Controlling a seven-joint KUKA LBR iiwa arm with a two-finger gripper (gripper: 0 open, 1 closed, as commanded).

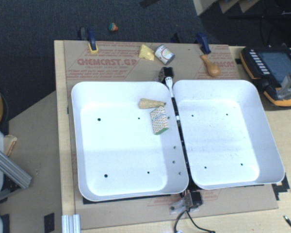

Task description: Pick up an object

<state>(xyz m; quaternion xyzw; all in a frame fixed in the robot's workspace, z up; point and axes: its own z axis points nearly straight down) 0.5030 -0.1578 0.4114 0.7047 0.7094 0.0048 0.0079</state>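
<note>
Dark carpet around table (pixel 63 130); two white bins side by side. Left bin (pixel 87 144) holds tan piece (pixel 151 103) touching patterned packet (pixel 159 120) near its right wall. Right bin (pixel 247 144) bare. Claw state: cannot tell

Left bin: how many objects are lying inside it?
2. A tan piece lies near the left bin's far right corner; a patterned packet lies just in front of it, touching or nearly so.

I see two bins side by side. In the left bin (pixel 87 130), near its right wall, a long piece (pixel 151 103) lies just behind a small packet (pixel 159 120).
</note>
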